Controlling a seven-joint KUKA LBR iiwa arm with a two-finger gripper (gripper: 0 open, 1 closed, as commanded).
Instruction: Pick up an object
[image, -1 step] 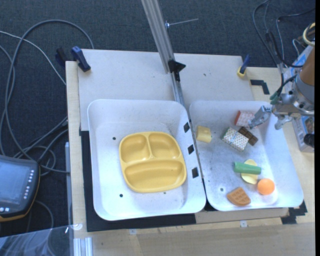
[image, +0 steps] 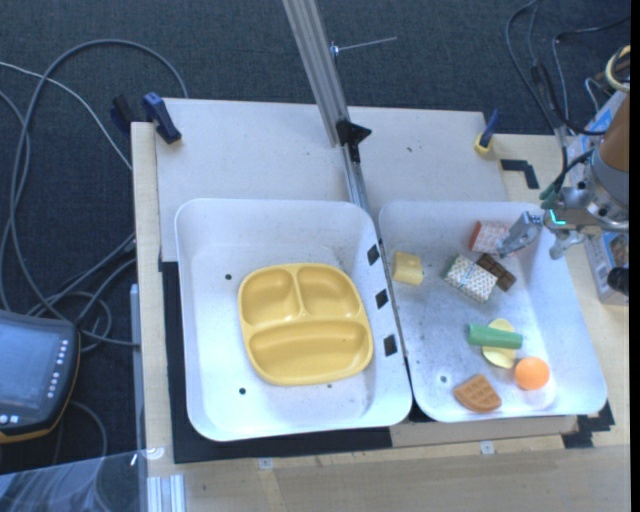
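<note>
Nearest you, lower right, the orange ball (image: 532, 373) looks light but slippery; gripper (image: 520, 238) at right hangs empty, jaws slightly parted, so pinch across its middle.

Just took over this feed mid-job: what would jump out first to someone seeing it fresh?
The big yellow divided plate lying alone in the left bin draws the eye first. Next comes the clutter in the right bin: an orange ball near the front corner, a green block beside it, a patterned box in the middle. The gripper hangs over that bin's far right edge.
</note>
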